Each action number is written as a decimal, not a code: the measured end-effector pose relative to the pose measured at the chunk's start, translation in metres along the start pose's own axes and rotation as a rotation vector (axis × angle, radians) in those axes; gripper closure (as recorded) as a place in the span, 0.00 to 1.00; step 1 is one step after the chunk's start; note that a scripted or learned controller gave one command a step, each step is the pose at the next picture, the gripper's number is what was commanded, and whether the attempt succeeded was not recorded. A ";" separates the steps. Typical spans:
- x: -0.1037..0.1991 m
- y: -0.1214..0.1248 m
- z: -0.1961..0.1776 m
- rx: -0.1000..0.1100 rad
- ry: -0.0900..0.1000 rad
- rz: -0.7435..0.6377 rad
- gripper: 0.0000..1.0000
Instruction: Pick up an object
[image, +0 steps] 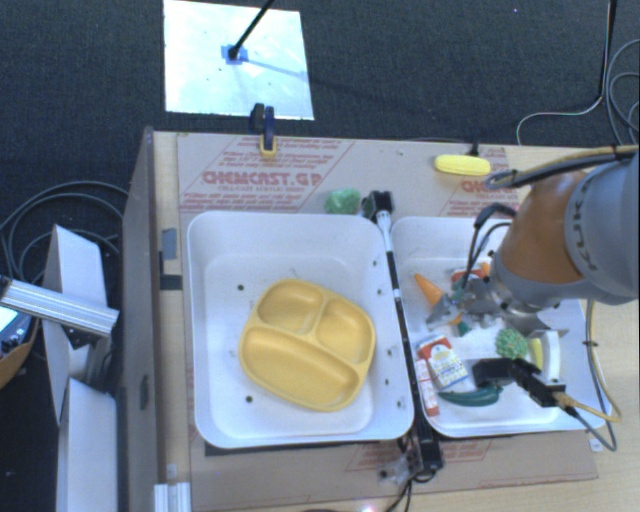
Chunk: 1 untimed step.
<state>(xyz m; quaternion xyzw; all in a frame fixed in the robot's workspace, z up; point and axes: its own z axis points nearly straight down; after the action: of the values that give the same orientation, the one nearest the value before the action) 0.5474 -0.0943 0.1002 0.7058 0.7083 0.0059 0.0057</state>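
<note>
Camera view, bins: two shallow white bins were seen side by side, the left bin (215, 300) bearing a yellow divided plate (307, 343), the right bin (420, 240) crowded with small things.
Arm: the grey arm (590, 235) with its orange band (535, 230) was seen reaching in from the right, over the right bin.
Gripper: the gripper (462, 305) was placed low over the right bin's middle, near the orange carrot; whether it was released or clenched could not be told, as the end was blurred amid clutter, and no thing was seen held.
Task's thing, place: the likeliest candidates lay in the right bin: an orange carrot (428, 289) just left of the gripper, a green broccoli piece (512, 343) below it, a red-and-white packet (443, 362) near the dividing wall, and a dark green pod (470, 397) at the near edge.
Handling, judged: these were taken for light toy foods, stiff and smooth, so slipping was thought likely.
Hold, judged: the carrot would best be pinched across its thick middle; the flat packet would be hard to lift off the floor.
Outside the bins: a yellow piece (462, 164) and a green lump (343, 202) lay on the board.
</note>
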 end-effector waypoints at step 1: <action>0.000 0.052 0.015 0.011 -0.001 -0.001 0.00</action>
<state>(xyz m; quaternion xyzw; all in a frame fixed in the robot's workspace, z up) 0.5997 -0.0941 0.0862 0.7056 0.7086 0.0014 0.0021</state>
